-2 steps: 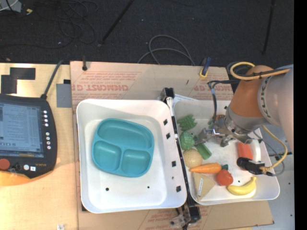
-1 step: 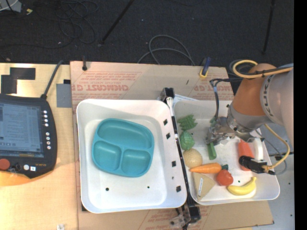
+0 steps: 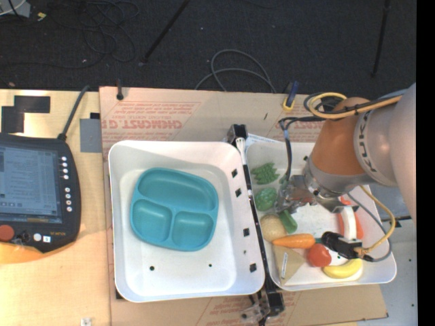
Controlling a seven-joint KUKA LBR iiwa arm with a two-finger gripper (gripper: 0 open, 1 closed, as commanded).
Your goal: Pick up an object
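My gripper (image 3: 288, 202) is low in the right bin (image 3: 385, 272), at its left-middle, with the grey arm and orange band reaching in from the right. It is down among green toy vegetables: one piece (image 3: 265, 173) just behind it, another (image 3: 266, 198) to its left, and a green strip (image 3: 288, 221) right under it. In front of it lie a pale yellow potato-like piece (image 3: 272, 228), an orange carrot (image 3: 293, 241), a red tomato (image 3: 318, 255), a yellow banana (image 3: 343, 270) and a beige wedge (image 3: 292, 266). Whether anything is held is hidden.
The left bin (image 3: 122, 182) holds a teal divided plate (image 3: 175, 208). A red and white piece (image 3: 349, 221) lies at the right bin's right side. A black divider (image 3: 249, 202) runs between the bins. A tablet-like pendant (image 3: 34, 189) lies left of the bins.
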